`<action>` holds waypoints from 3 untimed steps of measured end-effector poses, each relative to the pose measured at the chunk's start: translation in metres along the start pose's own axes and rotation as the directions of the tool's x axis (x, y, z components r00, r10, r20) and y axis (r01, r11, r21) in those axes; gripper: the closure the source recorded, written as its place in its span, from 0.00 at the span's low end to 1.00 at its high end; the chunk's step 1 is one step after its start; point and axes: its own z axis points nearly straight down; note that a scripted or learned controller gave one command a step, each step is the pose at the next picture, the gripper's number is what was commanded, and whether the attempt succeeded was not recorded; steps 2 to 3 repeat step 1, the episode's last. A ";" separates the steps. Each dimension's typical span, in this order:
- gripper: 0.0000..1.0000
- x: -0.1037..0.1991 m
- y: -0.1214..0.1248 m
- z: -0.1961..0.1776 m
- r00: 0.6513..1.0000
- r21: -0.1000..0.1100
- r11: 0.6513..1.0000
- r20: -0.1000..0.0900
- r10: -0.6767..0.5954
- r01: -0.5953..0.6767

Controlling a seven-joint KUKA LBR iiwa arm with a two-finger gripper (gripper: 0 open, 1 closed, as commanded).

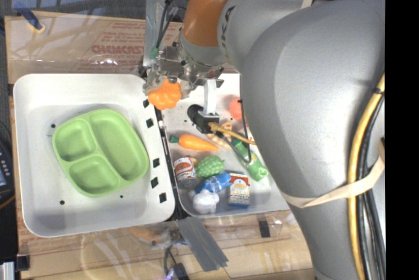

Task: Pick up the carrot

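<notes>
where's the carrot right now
The carrot lies in the right bin, near its left wall, just above the green bumpy toy and the small can, below the hand.

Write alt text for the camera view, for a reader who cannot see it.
The grey arm's claw hangs over the divide between two white bins with an orange lumpy toy just below it. The carrot lies in the right bin among other toy foods; a green divided plate sits in the left bin.
</notes>
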 end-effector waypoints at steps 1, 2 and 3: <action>1.00 -0.049 0.018 0.000 0.952 -0.001 0.952 -0.001 0.307 -0.307; 1.00 -0.049 0.018 0.000 0.952 -0.001 0.952 -0.001 0.307 -0.307; 1.00 -0.049 0.018 0.000 0.952 -0.001 0.952 -0.001 0.307 -0.307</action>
